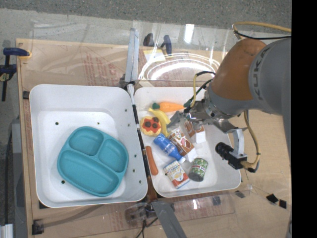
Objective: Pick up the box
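Note:
Several toy groceries lie in the right bin [225,182]. A brown printed box [182,142] lies flat near the bin's middle, beside a blue bottle [167,148]. A smaller pale carton [176,174] rests near the front wall, next to a green can [198,169]. Another brown packet [194,128] lies just under the arm's wrist. My gripper [188,116] is low over the middle of the right bin, right above that packet and a little behind the brown box. The wrist hides much of what is beneath it.
A carrot [171,105], a banana [160,117] and a yellow-and-red round toy [150,126] lie at the right bin's back left. A sausage [151,161] lies along its left wall. The left bin [44,103] holds a teal divided plate [92,159].

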Motion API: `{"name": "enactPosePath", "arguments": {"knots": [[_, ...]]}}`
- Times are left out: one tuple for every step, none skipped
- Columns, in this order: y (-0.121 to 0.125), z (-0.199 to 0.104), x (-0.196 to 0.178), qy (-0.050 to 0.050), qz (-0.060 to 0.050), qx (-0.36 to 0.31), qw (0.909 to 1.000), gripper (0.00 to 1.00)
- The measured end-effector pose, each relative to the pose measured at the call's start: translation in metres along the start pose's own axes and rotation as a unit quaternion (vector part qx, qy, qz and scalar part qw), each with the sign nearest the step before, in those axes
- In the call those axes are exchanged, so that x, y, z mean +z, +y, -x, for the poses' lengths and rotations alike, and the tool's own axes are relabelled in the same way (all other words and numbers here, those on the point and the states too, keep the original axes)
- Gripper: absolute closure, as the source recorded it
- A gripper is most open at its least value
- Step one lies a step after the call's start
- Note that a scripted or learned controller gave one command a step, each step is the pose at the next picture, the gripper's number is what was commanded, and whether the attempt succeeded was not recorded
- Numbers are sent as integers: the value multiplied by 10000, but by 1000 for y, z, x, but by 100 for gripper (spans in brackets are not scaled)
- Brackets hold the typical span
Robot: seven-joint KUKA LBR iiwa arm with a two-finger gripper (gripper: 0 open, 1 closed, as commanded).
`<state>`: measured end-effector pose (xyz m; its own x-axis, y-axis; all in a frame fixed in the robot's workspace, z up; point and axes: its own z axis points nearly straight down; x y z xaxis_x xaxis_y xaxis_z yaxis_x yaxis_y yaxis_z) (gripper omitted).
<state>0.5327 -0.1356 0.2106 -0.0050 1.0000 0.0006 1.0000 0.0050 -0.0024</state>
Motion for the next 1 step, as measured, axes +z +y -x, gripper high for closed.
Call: {"name": "enactPosePath", "arguments": {"knots": [[-80, 2, 109, 3, -7, -1102, 9939, 0]]}}
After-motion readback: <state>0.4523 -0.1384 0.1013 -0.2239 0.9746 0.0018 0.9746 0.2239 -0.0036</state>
